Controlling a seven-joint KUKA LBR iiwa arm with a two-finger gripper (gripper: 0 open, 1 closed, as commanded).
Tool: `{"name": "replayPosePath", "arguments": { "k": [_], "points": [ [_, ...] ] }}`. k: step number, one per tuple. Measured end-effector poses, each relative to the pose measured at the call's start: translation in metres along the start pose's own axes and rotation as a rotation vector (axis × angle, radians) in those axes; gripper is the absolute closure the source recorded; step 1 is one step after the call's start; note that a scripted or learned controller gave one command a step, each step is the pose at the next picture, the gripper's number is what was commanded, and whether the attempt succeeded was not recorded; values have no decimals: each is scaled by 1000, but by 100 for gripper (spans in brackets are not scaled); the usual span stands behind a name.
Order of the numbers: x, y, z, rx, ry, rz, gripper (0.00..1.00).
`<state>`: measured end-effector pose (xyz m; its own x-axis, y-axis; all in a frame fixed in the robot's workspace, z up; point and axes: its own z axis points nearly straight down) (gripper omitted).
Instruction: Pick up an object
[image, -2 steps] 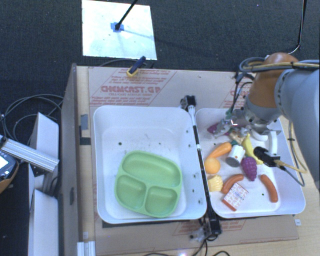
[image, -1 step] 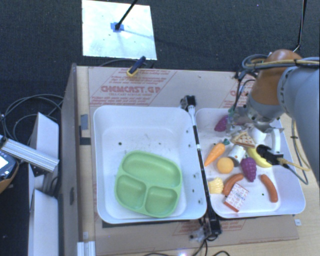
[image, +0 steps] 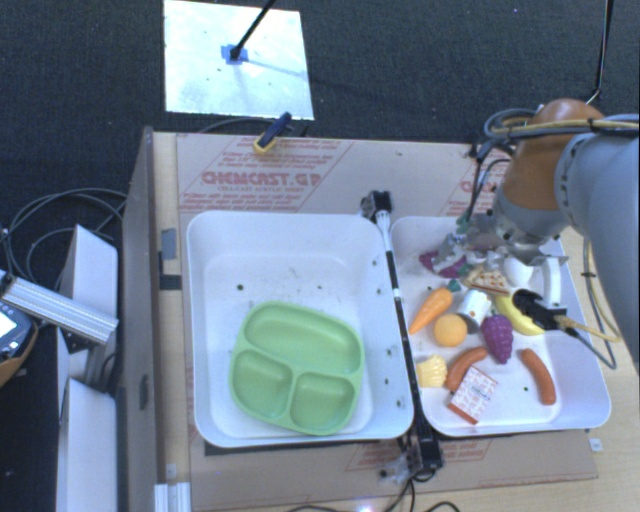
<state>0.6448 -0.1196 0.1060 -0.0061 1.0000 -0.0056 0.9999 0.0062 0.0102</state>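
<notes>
Gripper (image: 462, 245) sat low over the far end of the right bin (image: 596, 405). Could not tell if it was open or closed, or if it gripped anything.

Pickable toys all lay in that bin, crowded beside the gripper and on its camera side. A purple piece (image: 436, 263) was closest, just beside the gripper on the side of the left bin (image: 260, 250); contact unclear. A tan wedge (image: 487, 280) lay just on the camera side of the gripper. Two small white pieces, one (image: 473, 305) past the wedge and one (image: 518, 270) on the gripper's arm side, were too small to identify.

Further toward the camera from the gripper:
- The carrot (image: 430, 310) lay tilted.
- The orange ball (image: 450, 330) was touching the carrot's tip.
- The purple grapes (image: 497, 337) were next to the ball.
- The banana (image: 518, 312) was on the arm side.

Farthest from the gripper, near the bin's front wall, were the corn (image: 432, 372), a red-and-white packet (image: 473, 393) and two sausages. One sausage (image: 466, 367) lay between corn and grapes, the other (image: 538, 375) apart on the arm side.

Count: two sausages, two white pieces, one of every other toy.

A black divider rail (image: 395, 290) ran between the bins, near the gripper. Beyond the rail, well away from the gripper, one green divided plate (image: 297, 367) lay flat in the left bin.
</notes>
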Motion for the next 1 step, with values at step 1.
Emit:
{"name": "replayPosePath", "arguments": {
  "k": [1],
  "points": [
    [32, -30, 19, 4, 5, 1, 0]
  ]
}}
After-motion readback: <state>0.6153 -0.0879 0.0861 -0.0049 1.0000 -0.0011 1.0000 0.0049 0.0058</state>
